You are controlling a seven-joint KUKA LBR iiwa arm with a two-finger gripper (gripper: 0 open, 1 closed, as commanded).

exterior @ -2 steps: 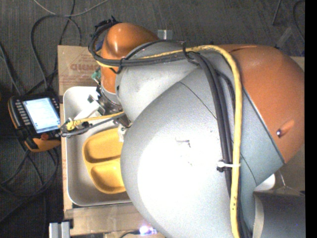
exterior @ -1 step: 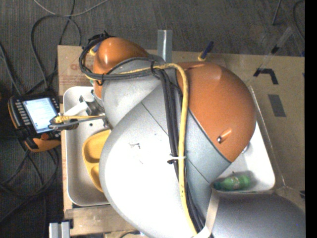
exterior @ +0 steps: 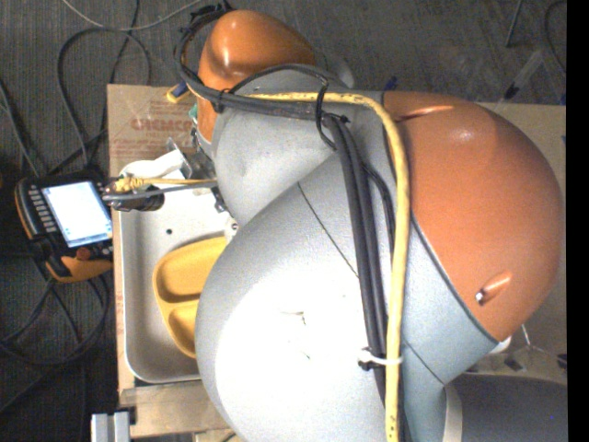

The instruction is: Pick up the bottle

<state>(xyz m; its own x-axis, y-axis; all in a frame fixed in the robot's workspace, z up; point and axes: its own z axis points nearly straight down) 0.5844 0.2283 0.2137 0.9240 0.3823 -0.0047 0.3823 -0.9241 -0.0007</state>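
Bench [exterior: 138, 118] carries a white bin [exterior: 138, 284], apparently mostly hidden.

The grey arm [exterior: 304, 293] reaches in from the right, its bulk covering most of the bench, orange bands on its joints; black and yellow cables run along it

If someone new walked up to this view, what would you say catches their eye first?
The grey arm with its large orange bands takes up most of the view, with black and yellow cables running along it. At lower left, a yellow dish lies in a white bin, partly hidden by the arm. On the floor at far left, a handheld pendant shows a lit screen.
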